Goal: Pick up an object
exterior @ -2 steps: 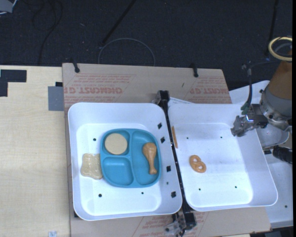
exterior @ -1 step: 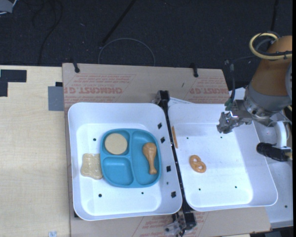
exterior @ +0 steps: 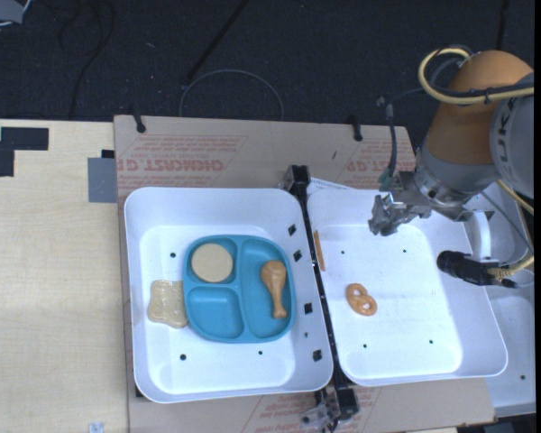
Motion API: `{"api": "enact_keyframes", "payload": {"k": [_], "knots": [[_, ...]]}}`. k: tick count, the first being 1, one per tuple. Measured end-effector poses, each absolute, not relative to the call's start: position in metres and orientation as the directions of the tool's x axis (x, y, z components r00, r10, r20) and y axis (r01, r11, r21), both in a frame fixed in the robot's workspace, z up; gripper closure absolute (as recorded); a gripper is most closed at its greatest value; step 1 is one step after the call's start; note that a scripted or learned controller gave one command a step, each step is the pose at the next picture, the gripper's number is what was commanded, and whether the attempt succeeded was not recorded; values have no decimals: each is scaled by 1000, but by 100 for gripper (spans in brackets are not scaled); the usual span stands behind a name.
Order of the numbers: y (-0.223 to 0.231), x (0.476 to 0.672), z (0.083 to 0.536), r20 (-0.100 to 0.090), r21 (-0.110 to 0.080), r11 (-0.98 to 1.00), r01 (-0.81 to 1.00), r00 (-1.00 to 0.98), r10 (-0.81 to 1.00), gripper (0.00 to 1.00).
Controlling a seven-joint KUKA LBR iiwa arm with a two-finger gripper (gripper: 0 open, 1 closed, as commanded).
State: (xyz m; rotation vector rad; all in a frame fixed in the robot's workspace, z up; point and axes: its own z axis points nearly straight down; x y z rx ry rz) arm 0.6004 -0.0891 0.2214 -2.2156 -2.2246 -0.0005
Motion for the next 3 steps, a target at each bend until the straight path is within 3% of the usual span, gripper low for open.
{"api": "enact_keyframes", "payload": {"k": [1,3], "knots": [[-34,611,214,2,-2,5,1000,-5,1000,100],[73,612,216,1,-5,4,1000,-4,1000,100]]}}
